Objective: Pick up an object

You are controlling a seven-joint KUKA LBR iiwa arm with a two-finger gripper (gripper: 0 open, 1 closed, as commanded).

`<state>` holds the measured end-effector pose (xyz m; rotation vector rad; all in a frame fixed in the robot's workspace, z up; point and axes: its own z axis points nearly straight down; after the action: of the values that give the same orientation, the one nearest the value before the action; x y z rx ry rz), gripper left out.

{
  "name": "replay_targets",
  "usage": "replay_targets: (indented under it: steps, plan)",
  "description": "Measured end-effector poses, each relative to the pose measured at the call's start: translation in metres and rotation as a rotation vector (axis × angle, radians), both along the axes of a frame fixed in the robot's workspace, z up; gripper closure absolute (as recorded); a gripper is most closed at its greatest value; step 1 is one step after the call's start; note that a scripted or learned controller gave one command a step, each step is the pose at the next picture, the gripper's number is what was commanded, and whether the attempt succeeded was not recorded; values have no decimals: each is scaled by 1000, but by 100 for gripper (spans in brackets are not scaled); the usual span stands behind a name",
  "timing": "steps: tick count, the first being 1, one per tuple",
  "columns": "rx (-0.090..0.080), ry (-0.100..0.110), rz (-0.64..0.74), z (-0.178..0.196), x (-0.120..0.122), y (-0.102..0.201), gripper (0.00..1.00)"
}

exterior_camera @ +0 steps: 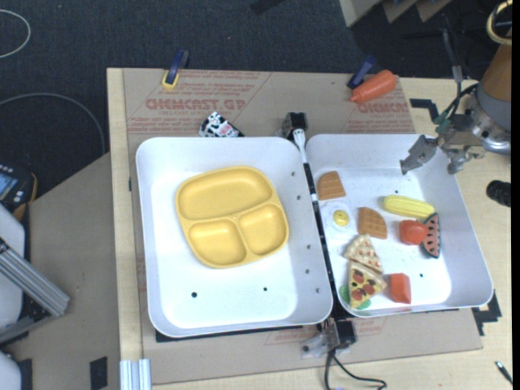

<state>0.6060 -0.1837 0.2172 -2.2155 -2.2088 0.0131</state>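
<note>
Dark blue-grey carpet all around, with a tan cardboard-covered tabletop (pixel 244 96) in the middle, red lettering printed on it and a couple of clamps along the far edge. An orange carrot-looking toy (pixel 374 86) sits on the cardboard near the back, and a small black-and-white thing (pixel 219 126) lies just behind the left bin.

Two white bins side by side. The left bin (pixel 162 283) holds a yellow divided plate (pixel 233 214), three compartments, nothing in them. The right bin (pixel 463 275) has all the toy food: a piece of toast (pixel 331 185), a fried egg (pixel 340 216), a brown cracker (pixel 373 222), a waffle wedge (pixel 364 254), a pizza slice (pixel 362 287), a red block (pixel 399 287), a tomato (pixel 412 231), a watermelon slice (pixel 431 236) and a corn cob (pixel 408 207).

The pincer (pixel 439 154) is at the back right corner of the right bin, fingers spread apart, nothing between them. The corn cob is the closest item, lying a bit in front of it, not touching.
</note>
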Motion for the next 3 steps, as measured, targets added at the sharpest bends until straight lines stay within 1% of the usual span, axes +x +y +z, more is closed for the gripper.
replay_targets:
  steps: [1, 2, 3]
  plan:
    - [-3, -15, 3, 9, 3, 0, 0]
    - [-2, -9, 4, -54, 6, 1, 0]
    - [-1, -7, 3, -118, 7, 0, 0]
